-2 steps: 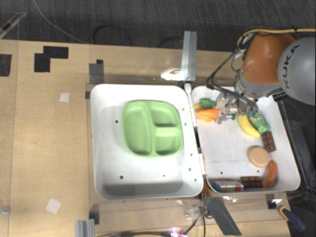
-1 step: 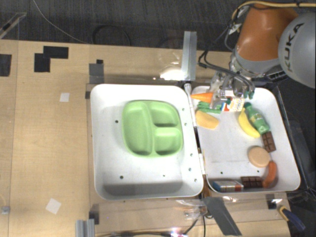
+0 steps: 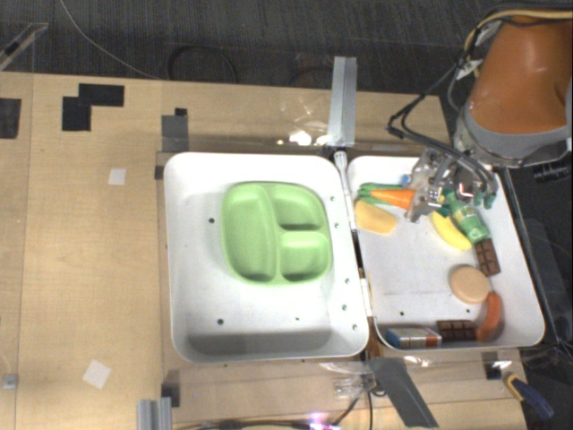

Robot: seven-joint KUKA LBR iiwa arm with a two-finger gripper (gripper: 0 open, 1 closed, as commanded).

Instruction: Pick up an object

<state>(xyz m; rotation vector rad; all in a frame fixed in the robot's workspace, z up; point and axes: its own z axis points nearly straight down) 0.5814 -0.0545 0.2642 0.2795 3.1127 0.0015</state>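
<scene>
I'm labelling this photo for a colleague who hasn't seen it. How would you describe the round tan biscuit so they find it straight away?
Start at the right bin, the one crowded with toy food. Look in its lower right part, below the yellow banana and just above the reddish sausage. The biscuit is the only flat, round, tan disc there.

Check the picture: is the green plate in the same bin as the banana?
No: the green plate lies in the left bin, the banana in the right bin.

Bright, even overhead light – glare on the left bin's rim (image 3: 300,138) – with the arm (image 3: 524,70) perhaps slightly blurred.
</scene>
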